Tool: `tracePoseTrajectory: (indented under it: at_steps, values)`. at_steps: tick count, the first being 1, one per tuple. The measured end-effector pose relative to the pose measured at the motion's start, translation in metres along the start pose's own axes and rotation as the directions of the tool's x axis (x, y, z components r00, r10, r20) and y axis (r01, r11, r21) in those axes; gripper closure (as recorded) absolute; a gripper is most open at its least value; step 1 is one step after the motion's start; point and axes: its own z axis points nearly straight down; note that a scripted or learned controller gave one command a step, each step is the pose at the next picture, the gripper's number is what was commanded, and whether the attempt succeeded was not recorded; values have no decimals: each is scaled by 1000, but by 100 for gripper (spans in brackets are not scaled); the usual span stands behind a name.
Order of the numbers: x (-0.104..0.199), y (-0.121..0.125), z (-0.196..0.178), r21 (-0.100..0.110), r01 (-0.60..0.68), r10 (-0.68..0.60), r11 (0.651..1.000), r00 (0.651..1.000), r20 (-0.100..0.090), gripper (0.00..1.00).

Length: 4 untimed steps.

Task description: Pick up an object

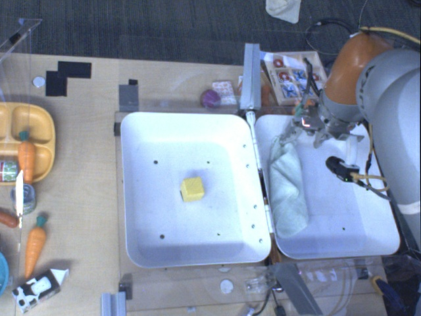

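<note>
Two white bins (131, 196): one yellow block (193, 189), one cloth (288, 186); gripper (304, 131) fingers' state unclear.

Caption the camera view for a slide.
Arm's gripper over the right bin by a pale cloth; yellow block in the left bin.

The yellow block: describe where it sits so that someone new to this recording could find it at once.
Find the two white bins side by side and take the left bin. Near its middle lies the yellow block, small and squarish. The right bin holds a pale crumpled cloth, so bright colour and boxy shape set the block apart.
</note>
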Motion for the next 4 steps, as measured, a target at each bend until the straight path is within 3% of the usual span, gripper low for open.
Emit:
tracePoseTrajectory:
  at_steps: [1,2,3,4]
  values:
    - [-37,2,-68,0,-70,70,998,998,1,0]
    - [31,-4,0,6,-57,57,998,998,-1,0]
    - [-49,-11,-8,5,59,-59,998,998,0,0]
    - [-62,-31,-1,-4,410,-410,912,912,3,0]
